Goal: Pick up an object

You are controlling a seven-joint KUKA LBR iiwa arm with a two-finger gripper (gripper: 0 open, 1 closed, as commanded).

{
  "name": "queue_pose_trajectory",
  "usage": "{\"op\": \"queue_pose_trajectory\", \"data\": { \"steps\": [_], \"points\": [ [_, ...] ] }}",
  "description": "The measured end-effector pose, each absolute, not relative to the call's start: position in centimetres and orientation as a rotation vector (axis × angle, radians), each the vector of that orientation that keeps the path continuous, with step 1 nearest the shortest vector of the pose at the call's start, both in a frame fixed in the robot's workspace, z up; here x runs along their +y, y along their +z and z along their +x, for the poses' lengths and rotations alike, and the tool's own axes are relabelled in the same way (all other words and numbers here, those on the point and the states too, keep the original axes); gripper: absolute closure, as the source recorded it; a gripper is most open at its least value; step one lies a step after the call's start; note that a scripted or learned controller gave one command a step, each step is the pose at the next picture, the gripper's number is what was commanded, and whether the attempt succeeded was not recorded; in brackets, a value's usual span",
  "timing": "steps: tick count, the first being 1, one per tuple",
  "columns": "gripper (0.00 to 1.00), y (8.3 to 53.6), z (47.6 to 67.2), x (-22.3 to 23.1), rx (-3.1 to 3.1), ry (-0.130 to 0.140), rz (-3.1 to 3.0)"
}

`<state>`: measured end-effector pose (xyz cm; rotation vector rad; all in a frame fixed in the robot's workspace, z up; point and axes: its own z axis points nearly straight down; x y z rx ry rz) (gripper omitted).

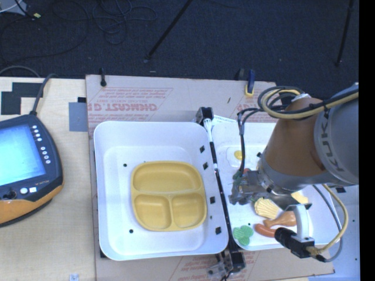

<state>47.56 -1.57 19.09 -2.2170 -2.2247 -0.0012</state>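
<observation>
- Your pincer (239,191) sits low in the right-hand shallow white bin (225,142), at the frame's centre right, close against the divider between the bins; whether it is wide or narrow you cannot tell, since the dark wrist hardware hides it.
- The likely targets lie in the lower right: a pale yellow ridged shell-shaped toy (265,206), an orange carrot-like piece (280,220), a red sausage-shaped piece (265,230) and a green leafy piece (242,233). They crowd together, so a descent could nudge one aside or catch two.
- So near the wall, a closing motion could scrape the rim.
- The yellow three-compartment plastic tray (169,194) in the left-hand white bin (111,192) stands well apart.
- Loose cables (337,221) by the wrist could snag.
</observation>
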Motion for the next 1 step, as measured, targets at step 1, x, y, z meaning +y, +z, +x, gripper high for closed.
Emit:
{"op": "queue_pose_trajectory", "data": {
  "steps": [1],
  "points": [
    [1.0, 19.62, 47.52, -1.83, -2.215, 0.006, -2.218]
  ]
}}
